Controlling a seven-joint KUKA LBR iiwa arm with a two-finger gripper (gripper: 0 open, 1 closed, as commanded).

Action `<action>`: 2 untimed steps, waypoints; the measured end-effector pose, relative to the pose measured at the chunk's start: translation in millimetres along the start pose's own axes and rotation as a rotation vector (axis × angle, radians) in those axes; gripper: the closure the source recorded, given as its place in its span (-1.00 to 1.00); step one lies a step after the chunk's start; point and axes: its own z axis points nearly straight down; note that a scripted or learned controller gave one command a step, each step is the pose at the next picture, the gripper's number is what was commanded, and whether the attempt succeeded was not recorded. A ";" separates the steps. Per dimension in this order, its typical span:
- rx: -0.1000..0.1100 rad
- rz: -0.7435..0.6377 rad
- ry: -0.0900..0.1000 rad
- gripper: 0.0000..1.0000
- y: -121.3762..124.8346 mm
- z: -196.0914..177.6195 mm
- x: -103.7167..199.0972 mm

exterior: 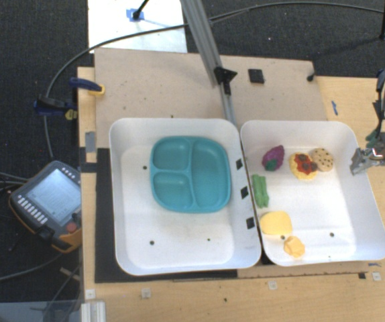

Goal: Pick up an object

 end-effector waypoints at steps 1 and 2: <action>0.004 -0.006 0.004 1.00 15.4 -0.6 62.4; 0.004 -0.005 0.004 1.00 23.0 -5.0 116.5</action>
